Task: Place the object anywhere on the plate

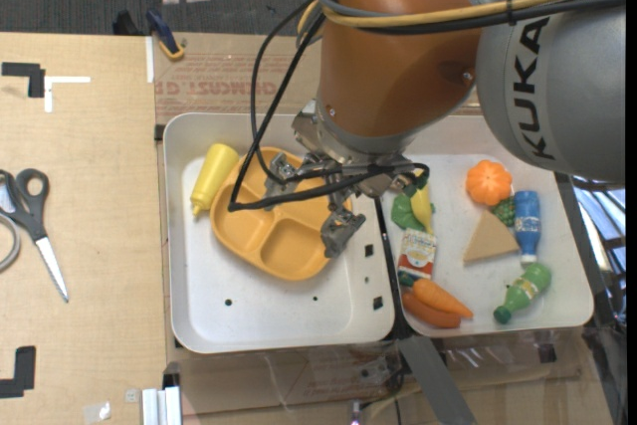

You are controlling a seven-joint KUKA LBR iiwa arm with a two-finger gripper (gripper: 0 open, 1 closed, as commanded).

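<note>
- You're looking at the gripper (311, 200) hanging low over the yellow divided plate (261, 244) in the left bin (289, 318), centre of the frame.
- Its fingers (338, 228) are standing spread apart, one toward the plate's upper rim and one at its right edge, and they're pinching nothing.
- The thing to move is, by my reading, the yellow mustard bottle (212, 176). It's lying tilted at the plate's upper left, touching the rim and resting on the bin floor rather than in a compartment.
- So the task is looking not yet done: the plate is carrying nothing.
- The bottle is looking like light, stiff plastic with a smooth, rounded body, so you're dealing with something that slips and rolls rather than breaks.
- You're best taking it across the fat middle of the body, jaws square to its long axis. The narrow cap end is offering too little to bite on.
- The plate rim is crowding the bottle's right side, so one finger is going to need the gap there.
- The right bin (572, 314) is holding an orange (489, 182), a carrot (438, 299) and a blue bottle (527, 224), well apart from your work.
</note>
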